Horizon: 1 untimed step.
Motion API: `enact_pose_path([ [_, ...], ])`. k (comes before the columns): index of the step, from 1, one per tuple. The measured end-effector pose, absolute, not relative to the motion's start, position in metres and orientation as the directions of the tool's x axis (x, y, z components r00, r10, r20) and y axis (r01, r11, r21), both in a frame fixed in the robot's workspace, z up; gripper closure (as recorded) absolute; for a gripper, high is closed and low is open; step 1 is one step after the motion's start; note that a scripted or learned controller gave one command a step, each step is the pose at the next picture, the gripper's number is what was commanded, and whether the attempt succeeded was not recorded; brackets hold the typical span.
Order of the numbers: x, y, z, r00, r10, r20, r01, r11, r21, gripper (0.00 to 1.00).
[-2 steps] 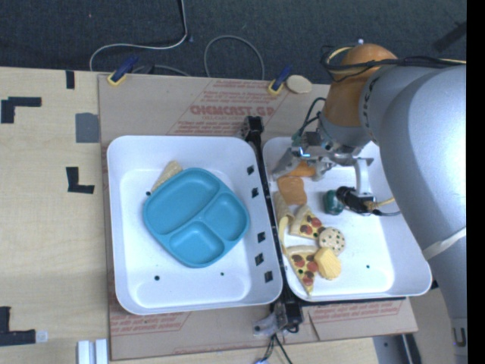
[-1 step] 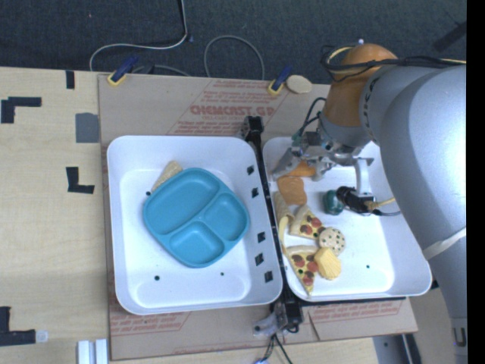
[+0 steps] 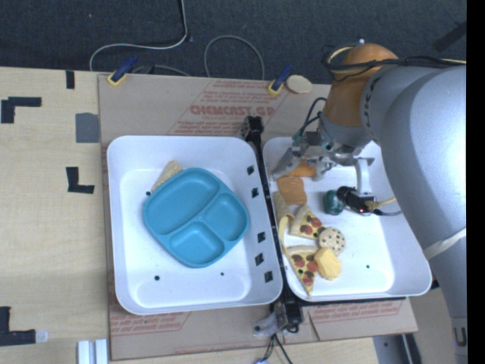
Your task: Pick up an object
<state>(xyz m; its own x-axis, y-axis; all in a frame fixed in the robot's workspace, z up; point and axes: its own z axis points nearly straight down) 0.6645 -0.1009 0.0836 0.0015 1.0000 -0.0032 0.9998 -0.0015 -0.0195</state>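
The gripper [image 3: 307,160] hovers above the tan bread piece [image 3: 291,189], whose long axis runs near-far; grip state unclear.

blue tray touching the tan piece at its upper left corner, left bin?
Cannot tell. In the camera view the blue tray overlaps the tan piece, which pokes out from behind its upper left edge, but one slanted view doesn't show whether the tray rests on it.

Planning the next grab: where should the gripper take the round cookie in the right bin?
Grip the cookie across its rim from straight above; it lies flat. Close along the line toward the open floor, since the pizza slice and yellow piece crowd it.
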Motion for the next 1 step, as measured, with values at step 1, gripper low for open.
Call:
enact_pose_path([
  [1,0.6643,-0.0998,0.0838,0.003,1.0,-0.006,1.0,-0.003,-0.019,0.0],
])
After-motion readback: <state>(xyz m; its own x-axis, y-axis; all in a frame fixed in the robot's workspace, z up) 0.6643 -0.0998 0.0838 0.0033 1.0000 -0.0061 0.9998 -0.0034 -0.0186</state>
